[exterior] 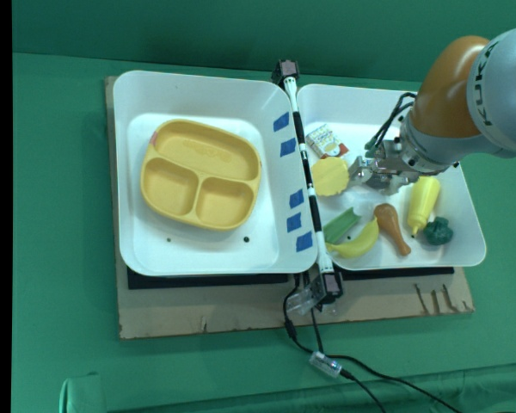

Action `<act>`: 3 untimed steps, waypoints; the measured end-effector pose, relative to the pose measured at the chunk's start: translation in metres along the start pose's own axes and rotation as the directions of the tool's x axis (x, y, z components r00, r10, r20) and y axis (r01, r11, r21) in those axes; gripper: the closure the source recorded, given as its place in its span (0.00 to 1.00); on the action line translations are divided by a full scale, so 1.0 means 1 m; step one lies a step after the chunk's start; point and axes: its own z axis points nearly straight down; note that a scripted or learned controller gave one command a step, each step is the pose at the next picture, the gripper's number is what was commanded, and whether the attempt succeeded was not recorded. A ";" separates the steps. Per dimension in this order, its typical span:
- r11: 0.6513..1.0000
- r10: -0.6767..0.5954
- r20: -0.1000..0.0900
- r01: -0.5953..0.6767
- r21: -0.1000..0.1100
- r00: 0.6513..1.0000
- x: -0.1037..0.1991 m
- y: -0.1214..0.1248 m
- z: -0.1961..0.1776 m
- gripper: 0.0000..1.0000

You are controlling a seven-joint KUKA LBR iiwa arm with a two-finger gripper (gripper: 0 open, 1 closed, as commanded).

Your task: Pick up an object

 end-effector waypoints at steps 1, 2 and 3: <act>1.000 -0.009 -0.011 0.009 -0.001 1.000 -0.023 -0.049 0.000 0.00; 1.000 0.000 -0.005 0.000 -0.014 1.000 -0.027 -0.046 -0.015 1.00; 1.000 -0.010 -0.017 0.010 0.015 1.000 0.017 -0.015 -0.169 1.00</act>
